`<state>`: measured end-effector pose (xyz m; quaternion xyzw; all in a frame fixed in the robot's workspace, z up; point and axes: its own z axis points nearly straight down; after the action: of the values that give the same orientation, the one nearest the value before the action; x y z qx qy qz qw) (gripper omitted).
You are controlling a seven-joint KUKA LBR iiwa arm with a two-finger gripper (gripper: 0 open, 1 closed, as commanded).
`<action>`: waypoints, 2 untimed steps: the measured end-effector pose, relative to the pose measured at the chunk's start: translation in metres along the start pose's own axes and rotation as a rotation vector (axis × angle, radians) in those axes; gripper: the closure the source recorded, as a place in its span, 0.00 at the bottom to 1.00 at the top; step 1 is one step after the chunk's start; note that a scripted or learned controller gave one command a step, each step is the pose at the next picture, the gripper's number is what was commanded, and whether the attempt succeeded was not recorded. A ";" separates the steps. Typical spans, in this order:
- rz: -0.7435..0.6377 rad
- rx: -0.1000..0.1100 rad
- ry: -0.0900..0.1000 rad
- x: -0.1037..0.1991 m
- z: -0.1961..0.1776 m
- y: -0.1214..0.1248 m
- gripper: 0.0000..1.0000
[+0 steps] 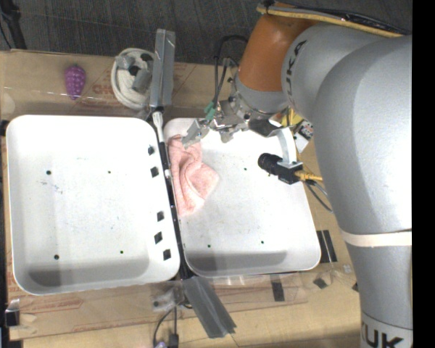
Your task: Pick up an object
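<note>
Approach step: two-finger gripper point(196, 133), jaw state unreadable, hovers at the crumpled pink cloth's point(191, 174) top edge; next, descend and pinch.

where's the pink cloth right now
The pink cloth lies in the right bin, against its left wall beside the divider, with the gripper right above its top end.

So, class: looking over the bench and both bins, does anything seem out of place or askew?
Yes. The pink cloth lies crumpled against the left wall of the right bin, not spread flat. A purple grape-like toy sits outside the bins on the bench, beyond the left bin.
</note>
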<state>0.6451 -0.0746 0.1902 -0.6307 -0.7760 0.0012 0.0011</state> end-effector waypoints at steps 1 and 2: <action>0.000 0.004 0.002 -0.039 0.080 -0.034 0.00; -0.118 0.000 -0.002 -0.034 0.098 0.005 0.00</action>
<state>0.6570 -0.1069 0.0918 -0.5837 -0.8119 0.0019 0.0006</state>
